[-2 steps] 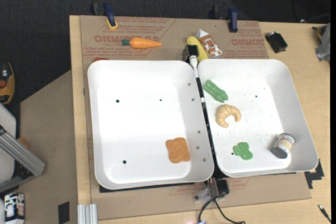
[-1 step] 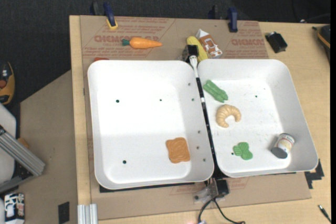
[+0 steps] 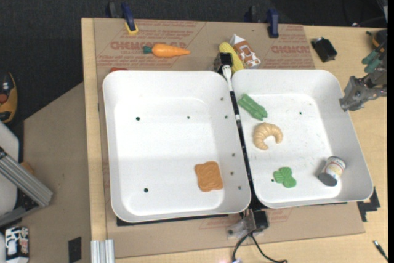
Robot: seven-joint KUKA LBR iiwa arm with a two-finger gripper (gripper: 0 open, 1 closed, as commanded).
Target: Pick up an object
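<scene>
Two shallow white bins sit side by side on a brown cardboard-covered bench. The left bin (image 3: 123, 132) fills the centre-left of the frame and the right bin (image 3: 326, 126) the centre-right; their inner rims meet along a line running down the middle.

In the left bin, a flat orange-brown waffle-like piece (image 3: 209, 176) lies near the lower right corner, close to the shared rim.

The right bin holds four things, all apart from one another. A green pea pod (image 3: 252, 106) lies in the upper left part. Below it, near the middle, rests a tan croissant (image 3: 268, 135). Lower down, a small green leafy piece (image 3: 284, 177) sits towards the bottom edge. A small can (image 3: 332, 170) lies tilted on its side in the lower right corner.

Outside the bins, on the cardboard above them, an orange carrot (image 3: 168, 51) lies at upper left, and a banana (image 3: 226, 53) with a small brown-and-white carton (image 3: 246, 53) beside it lies just above the meeting corners of the bins.

The gripper (image 3: 359, 95) shows at the right edge of the frame, over the upper right rim of the right bin, well apart from every item inside. Nothing shows between its fingers; how far they are spread cannot be told from this angle.
</scene>
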